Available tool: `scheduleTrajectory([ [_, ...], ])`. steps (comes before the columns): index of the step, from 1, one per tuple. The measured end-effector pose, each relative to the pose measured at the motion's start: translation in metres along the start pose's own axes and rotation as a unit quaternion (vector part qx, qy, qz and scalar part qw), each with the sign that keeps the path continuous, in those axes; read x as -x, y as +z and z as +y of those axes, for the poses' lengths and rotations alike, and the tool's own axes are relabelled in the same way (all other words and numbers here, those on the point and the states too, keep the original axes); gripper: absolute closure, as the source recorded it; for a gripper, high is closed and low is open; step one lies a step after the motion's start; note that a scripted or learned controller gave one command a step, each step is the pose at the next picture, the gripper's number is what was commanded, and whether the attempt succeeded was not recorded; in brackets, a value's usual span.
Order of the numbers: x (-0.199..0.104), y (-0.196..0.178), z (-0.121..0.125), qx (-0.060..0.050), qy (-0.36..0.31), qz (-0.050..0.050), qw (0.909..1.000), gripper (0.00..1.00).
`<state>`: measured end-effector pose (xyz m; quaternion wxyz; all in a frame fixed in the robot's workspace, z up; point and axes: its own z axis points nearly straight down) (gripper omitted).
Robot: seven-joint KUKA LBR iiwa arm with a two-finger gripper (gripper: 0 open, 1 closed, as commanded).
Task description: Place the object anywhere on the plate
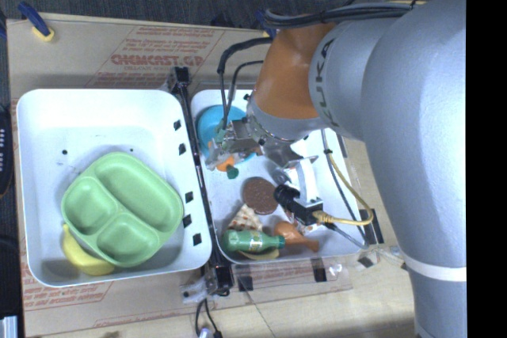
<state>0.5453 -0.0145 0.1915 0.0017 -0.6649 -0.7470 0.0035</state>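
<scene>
the left bin [47,115] has broad bare white floor along its far and left sides; the green sectioned plate [123,207] sits toward its near side, tilted atop a yellow dish [79,257] that peeks out beneath its near-left edge. the divider wall [194,170] between the bins runs just right of the plate's rim.

the right bin [207,100] is crowded, and the arm [380,91] covers much of it from the right, leaving little free floor. the gripper [228,145] hangs low at the bin's left side, close to the divider wall; whether its claw is spread or closed cannot be told, nor whether it has hold of anything. a blue cup [210,123] lies just behind it and a small orange piece [230,168] sits right under its tip. nearer the front lie a brown round disc [259,195], a pizza-like slice [245,218], a green bottle [252,243] and an orange carrot-like item [295,237], clustered against the near wall, apart from the claw.
</scene>
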Motion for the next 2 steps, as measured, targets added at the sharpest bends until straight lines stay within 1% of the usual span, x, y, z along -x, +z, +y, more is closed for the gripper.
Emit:
scheduleTrajectory([
  [1, -0.0642, -0.0095, -0.0108, -0.003, -0.011, 0.001, 0.9999, 1.0],
  [2, -0.0627, -0.0096, -0.0108, -0.003, -0.01, 0.0, 1.0, 0.0],
])
